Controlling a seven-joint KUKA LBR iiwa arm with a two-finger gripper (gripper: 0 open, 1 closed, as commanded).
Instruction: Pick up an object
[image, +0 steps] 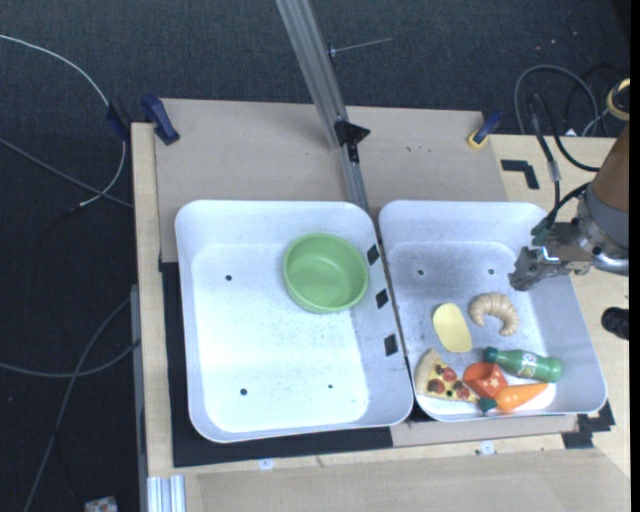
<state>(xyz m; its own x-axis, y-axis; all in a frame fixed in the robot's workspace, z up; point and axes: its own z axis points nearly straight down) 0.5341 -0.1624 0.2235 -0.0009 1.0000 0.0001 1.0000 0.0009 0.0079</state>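
- Bench top (250, 150) of pale wood carries two white bins side by side; the left bin (215, 400) holds a green bowl (325, 271) sitting upright near its back right corner.
- Right bin (440, 225) has its objects bunched toward the near side: a croissant (496, 311), a yellow oval piece (452, 327) just left of it, a pizza slice (442, 377), a green bottle (523, 363) lying on its side, a red piece (484, 379) that I cannot identify, and a carrot (520, 396) touching it.
- Arm comes in from the right, mostly cut off by the frame edge; an orange patch shows at the very edge.
- Gripper (527, 272) hangs over the right bin's far right part, near the croissant but apart from it. It is small and dark from here, and I cannot tell how its jaws stand.
- Metal pole (318, 70) slants down from the top, ending at the gap between the bins.
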